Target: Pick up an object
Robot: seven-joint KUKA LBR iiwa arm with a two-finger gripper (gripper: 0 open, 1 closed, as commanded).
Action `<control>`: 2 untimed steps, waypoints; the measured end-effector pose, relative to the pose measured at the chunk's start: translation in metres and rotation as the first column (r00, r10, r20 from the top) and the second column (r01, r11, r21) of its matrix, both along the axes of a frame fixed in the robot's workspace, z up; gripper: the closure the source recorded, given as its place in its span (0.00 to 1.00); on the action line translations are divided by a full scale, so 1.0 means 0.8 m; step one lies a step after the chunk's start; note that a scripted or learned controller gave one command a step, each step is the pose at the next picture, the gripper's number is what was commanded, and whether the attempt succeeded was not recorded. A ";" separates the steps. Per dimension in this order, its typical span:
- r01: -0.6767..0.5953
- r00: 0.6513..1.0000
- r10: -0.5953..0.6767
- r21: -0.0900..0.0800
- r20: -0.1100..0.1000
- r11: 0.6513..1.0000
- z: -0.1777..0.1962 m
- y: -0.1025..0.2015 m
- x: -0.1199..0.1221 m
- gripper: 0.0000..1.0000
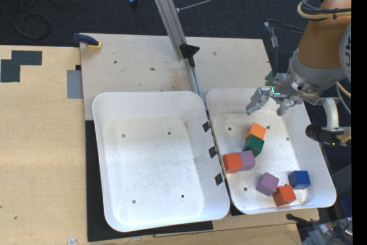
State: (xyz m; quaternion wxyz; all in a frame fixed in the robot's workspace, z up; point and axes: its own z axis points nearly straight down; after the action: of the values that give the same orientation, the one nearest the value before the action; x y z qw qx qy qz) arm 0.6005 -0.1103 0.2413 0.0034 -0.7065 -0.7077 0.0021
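My gripper (270, 104) hangs over the far part of the right bin (229, 101), fingers spread open with nothing between them. Just below it, nearer the camera, an orange block (257, 131) rests against a green block (253, 145). Further toward the front, an orange-red block (232, 162) touches a purple block (247, 159). Near the bin's front right corner lie another purple block (267, 183), an orange-red block (284, 195) and a blue block (299, 179).
The left bin (150, 160) sits beside the right one, with black clips along the shared divider. A slanted metal rail (169, 14) rises behind the bins. The arm's grey and orange body (324, 43) fills the upper right.
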 end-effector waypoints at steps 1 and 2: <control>0.001 1.000 -0.001 -0.001 0.005 1.000 0.003 -0.001 0.001 0.00; 0.002 1.000 -0.002 0.000 -0.002 1.000 -0.072 0.003 0.009 0.00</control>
State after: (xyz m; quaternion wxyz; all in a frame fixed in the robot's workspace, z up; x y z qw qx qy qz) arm 0.6081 -0.1082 0.1834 0.0038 -0.7071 -0.7071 0.0028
